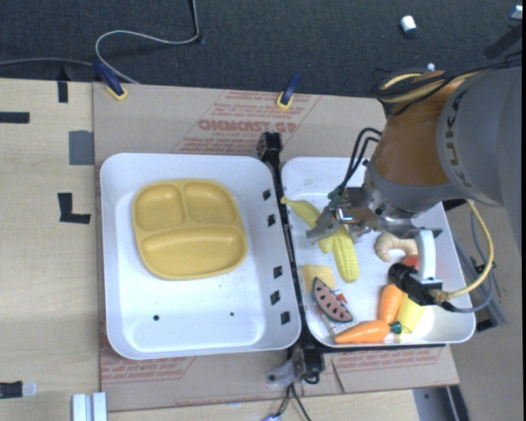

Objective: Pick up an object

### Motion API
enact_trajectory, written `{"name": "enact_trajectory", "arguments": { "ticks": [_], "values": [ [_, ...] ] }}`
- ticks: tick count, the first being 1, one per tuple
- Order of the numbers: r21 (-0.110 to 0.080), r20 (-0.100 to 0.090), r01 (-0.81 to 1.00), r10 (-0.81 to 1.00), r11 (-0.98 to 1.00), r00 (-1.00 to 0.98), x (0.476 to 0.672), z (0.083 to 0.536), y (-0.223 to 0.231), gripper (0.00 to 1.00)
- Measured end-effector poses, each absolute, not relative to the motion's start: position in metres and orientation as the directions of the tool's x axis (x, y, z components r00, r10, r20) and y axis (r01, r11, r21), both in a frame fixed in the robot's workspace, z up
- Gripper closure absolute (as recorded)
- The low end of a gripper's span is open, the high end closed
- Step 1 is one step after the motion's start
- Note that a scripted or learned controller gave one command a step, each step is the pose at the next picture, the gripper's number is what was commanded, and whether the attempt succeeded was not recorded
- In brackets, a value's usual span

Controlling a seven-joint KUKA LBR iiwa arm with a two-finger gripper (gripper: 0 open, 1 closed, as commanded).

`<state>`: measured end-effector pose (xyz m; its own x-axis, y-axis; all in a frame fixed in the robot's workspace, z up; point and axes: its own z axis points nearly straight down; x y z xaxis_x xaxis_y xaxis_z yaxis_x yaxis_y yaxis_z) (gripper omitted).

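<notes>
From above, I see two white bins side by side. The left bin (pixel 123 323) holds one yellow plate (pixel 190 228) with three little sections. It lies flat and well away from the pincer, so I think it is not the thing to grab.

The right bin (pixel 460 327) is full of toy food, and that is where the arm (pixel 421 147) reaches in. The pincer (pixel 331 224) hangs low over the top part of this bin. Its metal fingers (pixel 320 231) look a little apart, and I see nothing between them, so it holds nothing.

Now I count. One corn cob (pixel 345 254) lies just beside and below the pincer. One banana (pixel 303 211) lies just to its left, almost touching it. One mushroom (pixel 393 247) sits near its right. One watermelon slice (pixel 331 303) lies lower down. Two carrots (pixel 375 319) lie further down, well apart from the pincer, with a small yellow piece next to them that I cannot name.

I think the pincer sits low here because the corn or the banana is the pick.
</notes>
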<state>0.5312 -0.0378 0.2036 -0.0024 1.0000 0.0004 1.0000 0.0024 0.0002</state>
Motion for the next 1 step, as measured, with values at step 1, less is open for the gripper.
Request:
{"name": "enact_trajectory", "arguments": {
  "ticks": [1],
  "values": [
    [-0.001,0.001,1.000,1.000,0.002,-0.002,0.4839,0.2451,-0.0231,1.00]
  ]
}}
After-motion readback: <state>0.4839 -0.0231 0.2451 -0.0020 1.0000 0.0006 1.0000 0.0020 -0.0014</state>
